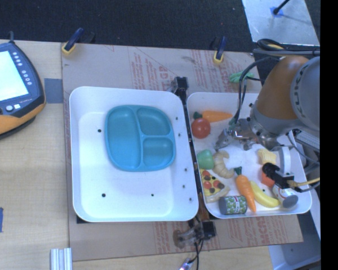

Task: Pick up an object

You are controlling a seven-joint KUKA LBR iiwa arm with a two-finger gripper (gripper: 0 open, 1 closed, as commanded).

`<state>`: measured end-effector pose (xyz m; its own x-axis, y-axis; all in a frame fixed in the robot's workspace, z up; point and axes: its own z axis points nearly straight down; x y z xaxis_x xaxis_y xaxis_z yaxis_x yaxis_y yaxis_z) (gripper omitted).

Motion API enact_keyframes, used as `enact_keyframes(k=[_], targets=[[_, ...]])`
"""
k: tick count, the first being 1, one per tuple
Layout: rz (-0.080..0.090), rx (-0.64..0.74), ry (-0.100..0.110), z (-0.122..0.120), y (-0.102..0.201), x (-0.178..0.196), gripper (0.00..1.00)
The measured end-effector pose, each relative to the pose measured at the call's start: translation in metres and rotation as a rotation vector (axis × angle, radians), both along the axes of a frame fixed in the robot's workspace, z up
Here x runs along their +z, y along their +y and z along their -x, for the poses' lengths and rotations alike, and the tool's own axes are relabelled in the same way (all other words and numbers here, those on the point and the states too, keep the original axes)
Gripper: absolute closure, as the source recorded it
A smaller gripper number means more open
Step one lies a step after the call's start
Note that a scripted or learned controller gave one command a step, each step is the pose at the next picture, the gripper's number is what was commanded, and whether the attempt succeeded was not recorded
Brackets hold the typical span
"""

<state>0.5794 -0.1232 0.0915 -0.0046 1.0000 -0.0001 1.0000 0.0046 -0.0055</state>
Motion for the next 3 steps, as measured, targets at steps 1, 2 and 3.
enact_keyframes(k=[1, 2, 3], targets=[[0.001, 0.002, -0.002, -0.019, 0.014, 0.000, 0.00], [0.002, 0.003, -0.002, -0.030, 0.024, 0.000, 0.00], [0.000, 0.000, -0.001, -0.077, -0.015, 0.000, 0.00]])
